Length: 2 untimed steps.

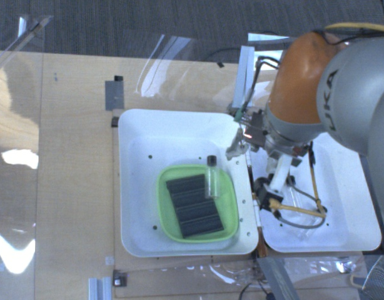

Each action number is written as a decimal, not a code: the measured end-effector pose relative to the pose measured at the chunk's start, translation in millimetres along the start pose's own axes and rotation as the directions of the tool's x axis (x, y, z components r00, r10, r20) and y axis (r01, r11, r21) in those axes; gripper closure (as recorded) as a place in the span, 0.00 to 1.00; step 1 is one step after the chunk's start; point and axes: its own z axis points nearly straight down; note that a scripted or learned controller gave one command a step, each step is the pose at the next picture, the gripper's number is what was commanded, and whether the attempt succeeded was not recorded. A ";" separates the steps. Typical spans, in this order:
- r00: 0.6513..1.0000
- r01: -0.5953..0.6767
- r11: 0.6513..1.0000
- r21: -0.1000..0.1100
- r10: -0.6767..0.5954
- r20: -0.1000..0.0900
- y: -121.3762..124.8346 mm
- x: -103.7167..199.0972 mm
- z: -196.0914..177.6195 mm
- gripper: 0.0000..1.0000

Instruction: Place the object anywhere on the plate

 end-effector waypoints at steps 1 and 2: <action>0.995 0.097 0.995 0.000 -0.097 0.001 69.2 32.7 3.8 0.00; 0.988 0.152 0.988 0.005 -0.152 0.002 88.9 86.9 73.7 0.00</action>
